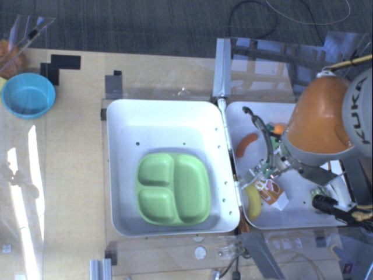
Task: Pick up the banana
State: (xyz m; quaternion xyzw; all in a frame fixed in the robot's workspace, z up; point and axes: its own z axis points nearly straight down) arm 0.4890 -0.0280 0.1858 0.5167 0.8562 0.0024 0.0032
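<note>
The yellow banana [252, 202] lies in the right bin [303, 214], in its near left corner against the dividing wall. My gripper [265, 169] hangs below the orange band of the arm [317, 118], just above and to the right of the banana's upper end. A small orange and white carton [273, 192] lies right beside the banana, under the gripper. The wrist hides much of the gripper's tip.
A red-orange chili-shaped item [246, 144] lies in the right bin's upper left. A green divided plate [173, 187] sits in the left bin [163, 121]. A blue bowl [28, 94] stands on the bench at far left. A black cable [259, 127] curves by the wrist.
</note>
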